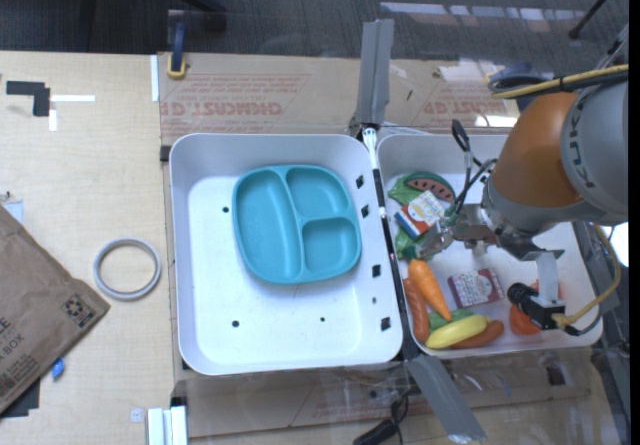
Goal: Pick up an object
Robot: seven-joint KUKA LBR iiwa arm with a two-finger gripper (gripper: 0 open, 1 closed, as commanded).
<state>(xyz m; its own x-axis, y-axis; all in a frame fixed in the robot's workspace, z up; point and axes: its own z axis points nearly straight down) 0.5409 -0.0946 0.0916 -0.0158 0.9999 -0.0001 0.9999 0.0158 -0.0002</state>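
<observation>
My gripper (440, 236) hangs low over the left half of the right bin (590, 328), below the arm's orange band (535, 161). It is close to the leafy top of an orange carrot (428, 288) and beside a small blue, white and red item (408, 223). Nothing can be seen held in it. Around it lie a watermelon slice (428, 185), a yellow banana (456, 331), a reddish sausage (487, 333), a small maroon packet (473, 287) and a red tomato (522, 319). The arm hides the bin's right middle.
The left bin (195, 263) holds a teal divided plate (297, 223). A tape ring (127, 266) and a brown cardboard box (35, 308) lie on the wooden bench to the left. A thin wall (385, 243) separates the two bins.
</observation>
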